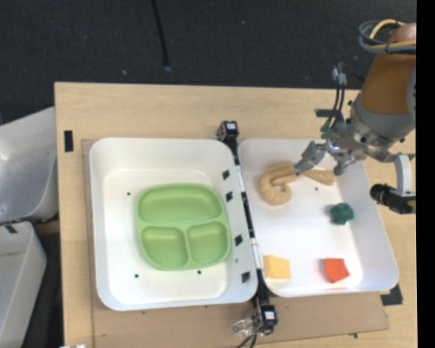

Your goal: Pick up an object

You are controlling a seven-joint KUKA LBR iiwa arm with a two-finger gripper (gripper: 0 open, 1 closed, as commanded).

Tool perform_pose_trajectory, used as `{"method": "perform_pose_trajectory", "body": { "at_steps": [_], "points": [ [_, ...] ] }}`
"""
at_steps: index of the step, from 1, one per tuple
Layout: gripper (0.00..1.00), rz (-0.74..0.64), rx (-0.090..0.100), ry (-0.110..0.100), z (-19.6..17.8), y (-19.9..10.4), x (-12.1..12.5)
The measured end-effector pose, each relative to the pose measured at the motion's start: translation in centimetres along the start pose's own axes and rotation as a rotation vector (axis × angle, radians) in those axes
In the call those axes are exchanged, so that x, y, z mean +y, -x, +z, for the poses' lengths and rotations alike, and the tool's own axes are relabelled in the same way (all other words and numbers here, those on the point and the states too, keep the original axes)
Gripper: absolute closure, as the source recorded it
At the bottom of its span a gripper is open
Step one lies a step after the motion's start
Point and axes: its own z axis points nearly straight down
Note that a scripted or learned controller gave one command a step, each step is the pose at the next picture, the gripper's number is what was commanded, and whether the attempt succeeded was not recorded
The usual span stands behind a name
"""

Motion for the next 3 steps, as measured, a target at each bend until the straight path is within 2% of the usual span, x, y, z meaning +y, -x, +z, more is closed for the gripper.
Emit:
{"method": "perform_pose_trajectory", "body": {
  "at_steps": [1,2,3],
  "points": [
    [0.00,-0.003,-0.001,0.013,-0.7,0.0,0.2],
    [0.00,-0.002,-0.003,0.009,5.3,0.8,0.2],
    [0.00,-0.001,-0.003,0.010,9.8,1.6,0.6]
  ]
}}
